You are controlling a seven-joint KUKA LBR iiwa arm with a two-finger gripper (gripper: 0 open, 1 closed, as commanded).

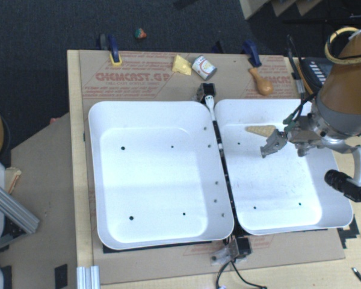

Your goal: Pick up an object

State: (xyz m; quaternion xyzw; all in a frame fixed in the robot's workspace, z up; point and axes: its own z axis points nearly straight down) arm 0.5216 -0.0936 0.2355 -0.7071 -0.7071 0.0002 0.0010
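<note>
A tan, cone-shaped piece (260,130) lies flat in the right bin (277,203), near its far edge. My gripper (287,146) hangs over the same bin, just right of and slightly nearer than the cone. Its two grey fingers (271,144) are spread open with nothing between them. The left finger's tip is close to the cone's wide end but apart from it. The grey arm with its orange band (343,83) comes in from the right.
The left bin (150,173) sits beside the right one. On the board behind the bins lie a yellow piece (182,65), a small white box (203,67) and a brown wooden piece (261,82). Blue clamps (114,48) grip the far edge.
</note>
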